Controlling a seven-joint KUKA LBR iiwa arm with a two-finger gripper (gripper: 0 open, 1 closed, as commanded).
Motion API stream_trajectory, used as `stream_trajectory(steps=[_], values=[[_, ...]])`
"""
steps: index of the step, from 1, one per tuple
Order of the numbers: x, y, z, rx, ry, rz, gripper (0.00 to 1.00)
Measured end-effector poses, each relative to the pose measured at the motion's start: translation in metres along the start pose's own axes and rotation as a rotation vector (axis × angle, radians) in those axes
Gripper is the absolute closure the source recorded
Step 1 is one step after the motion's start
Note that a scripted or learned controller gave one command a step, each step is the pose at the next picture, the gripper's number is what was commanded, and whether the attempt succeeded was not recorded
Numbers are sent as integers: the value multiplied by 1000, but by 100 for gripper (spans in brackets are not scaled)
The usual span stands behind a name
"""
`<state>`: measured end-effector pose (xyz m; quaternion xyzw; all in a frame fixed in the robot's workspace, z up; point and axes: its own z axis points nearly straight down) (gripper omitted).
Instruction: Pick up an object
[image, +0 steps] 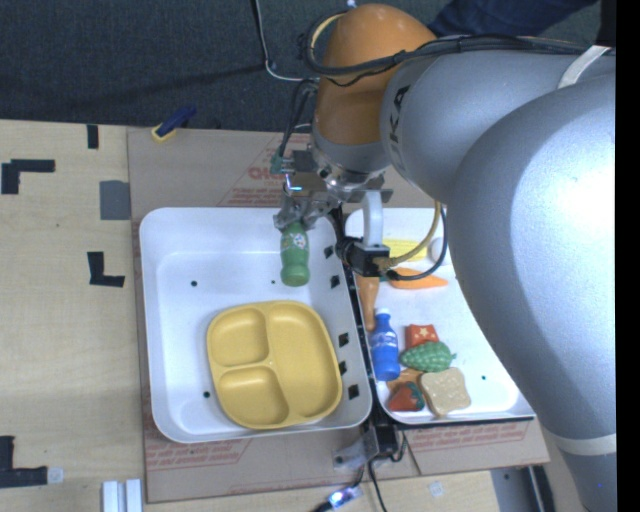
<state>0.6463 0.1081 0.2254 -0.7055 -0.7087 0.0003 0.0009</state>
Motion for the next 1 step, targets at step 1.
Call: stream_trajectory(steps=[1], values=[[-19,6,-1,0,-1,4,100]])
